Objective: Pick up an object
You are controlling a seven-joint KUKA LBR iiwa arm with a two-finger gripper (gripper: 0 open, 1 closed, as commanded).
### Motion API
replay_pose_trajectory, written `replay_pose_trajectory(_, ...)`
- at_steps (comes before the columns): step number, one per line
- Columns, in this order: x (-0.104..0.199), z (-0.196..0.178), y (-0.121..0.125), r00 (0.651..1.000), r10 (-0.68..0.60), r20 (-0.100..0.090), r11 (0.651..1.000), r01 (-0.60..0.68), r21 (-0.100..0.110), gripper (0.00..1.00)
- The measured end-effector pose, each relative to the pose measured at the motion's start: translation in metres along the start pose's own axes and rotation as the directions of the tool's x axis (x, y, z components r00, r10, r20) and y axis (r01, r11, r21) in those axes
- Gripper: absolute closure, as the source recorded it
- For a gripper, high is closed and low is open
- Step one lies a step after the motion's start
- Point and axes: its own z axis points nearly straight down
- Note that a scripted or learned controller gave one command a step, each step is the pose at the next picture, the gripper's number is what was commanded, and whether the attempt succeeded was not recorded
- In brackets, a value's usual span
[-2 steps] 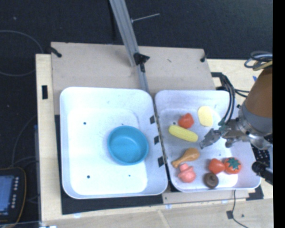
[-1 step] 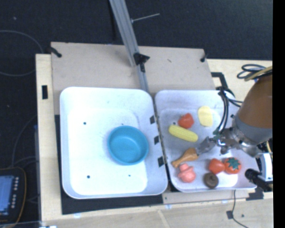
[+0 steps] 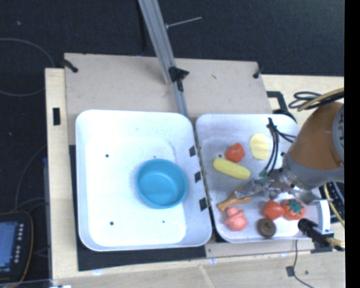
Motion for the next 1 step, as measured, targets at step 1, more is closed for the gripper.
replay_pose_trajectory(1, -0.0001, -0.0174, 0.0046, 1.0, 0.006, 0.002, 1.0, -0.006, -0.017, 1.0)
